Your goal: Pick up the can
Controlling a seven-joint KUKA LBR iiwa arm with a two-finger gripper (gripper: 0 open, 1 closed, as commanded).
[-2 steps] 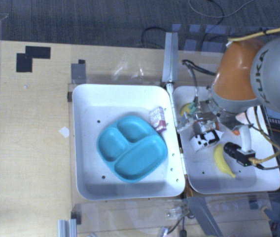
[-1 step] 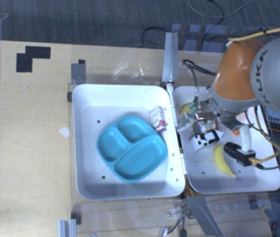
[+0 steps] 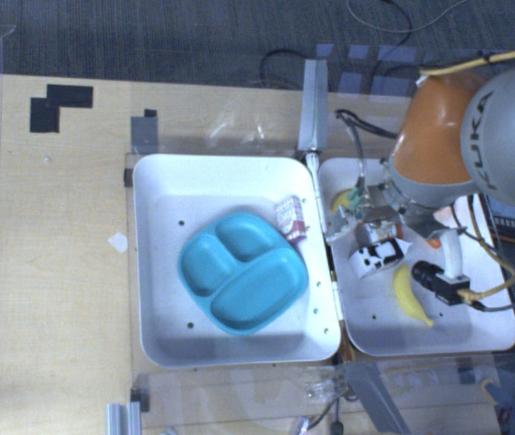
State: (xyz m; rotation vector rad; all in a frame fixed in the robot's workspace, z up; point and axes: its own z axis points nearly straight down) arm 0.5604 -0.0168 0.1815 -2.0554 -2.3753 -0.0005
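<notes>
Hanging low over the right bin (image 3: 502, 333), end effector (image 3: 371, 229) grip unreadable; can (image 3: 291, 217) lying against left bin's (image 3: 149, 243) right wall.

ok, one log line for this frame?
arm: over right bin | gripper: low among items | can: left bin, by blue tray | banana: right bin | pick: not done

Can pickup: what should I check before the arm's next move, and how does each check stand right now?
1. Can found: ok, it is in the left bin.
2. Gripper above the can: not ok, it is over the right bin.
3. Can apart from the blue plate: cannot tell, they look to be touching.
4. Can lifted: not ok, it lies in the bin.
5. Banana off the path leftward: ok.
</notes>
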